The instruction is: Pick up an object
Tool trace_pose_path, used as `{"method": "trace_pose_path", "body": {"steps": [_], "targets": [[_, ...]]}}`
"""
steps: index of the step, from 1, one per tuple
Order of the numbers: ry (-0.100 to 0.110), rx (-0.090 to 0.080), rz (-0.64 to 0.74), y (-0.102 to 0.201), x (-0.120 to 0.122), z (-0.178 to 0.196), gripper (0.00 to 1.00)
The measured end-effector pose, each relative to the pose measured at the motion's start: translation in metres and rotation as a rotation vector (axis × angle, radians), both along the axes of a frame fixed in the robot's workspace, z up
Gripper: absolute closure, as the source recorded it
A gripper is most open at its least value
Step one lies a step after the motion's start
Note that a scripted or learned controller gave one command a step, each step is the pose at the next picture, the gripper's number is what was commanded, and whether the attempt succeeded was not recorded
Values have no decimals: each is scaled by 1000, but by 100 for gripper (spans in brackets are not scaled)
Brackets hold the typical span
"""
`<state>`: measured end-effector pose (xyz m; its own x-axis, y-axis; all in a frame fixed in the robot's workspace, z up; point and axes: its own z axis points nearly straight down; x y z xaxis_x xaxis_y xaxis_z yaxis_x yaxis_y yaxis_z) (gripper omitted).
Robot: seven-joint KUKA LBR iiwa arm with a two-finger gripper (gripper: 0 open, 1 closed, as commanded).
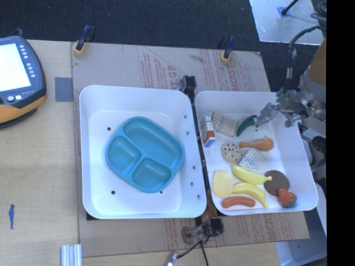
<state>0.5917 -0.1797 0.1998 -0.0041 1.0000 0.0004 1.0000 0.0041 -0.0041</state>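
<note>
In the camera view, on the worktop [44,165]:
Left bin [89,148]: holds a blue divided plate [145,154] at its centre.
Right bin [291,148]: holds toy food items.
Far edge: green pepper [246,124], just beside the end effector.
Left wall: small carton [208,131].
Middle: drumstick [258,144], cookie [231,152].
Near edge: two bananas [250,183], sausage [238,202], strawberry [287,197].
End effector [270,113]: over the right bin's far right corner; finger state cannot be determined; nothing visibly gripped.
Worktop left edge: pendant [16,76].
</note>
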Motion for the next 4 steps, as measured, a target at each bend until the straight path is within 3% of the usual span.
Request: {"method": "trace_pose_path", "body": {"steps": [1,2,3,4], "targets": [[-4,-1,1,31,-6,-107,0],[0,0,1,60,37,-108,0],[2,-1,2,50,-45,-108,0],[0,-1,2,82,14,-108,0]]}}
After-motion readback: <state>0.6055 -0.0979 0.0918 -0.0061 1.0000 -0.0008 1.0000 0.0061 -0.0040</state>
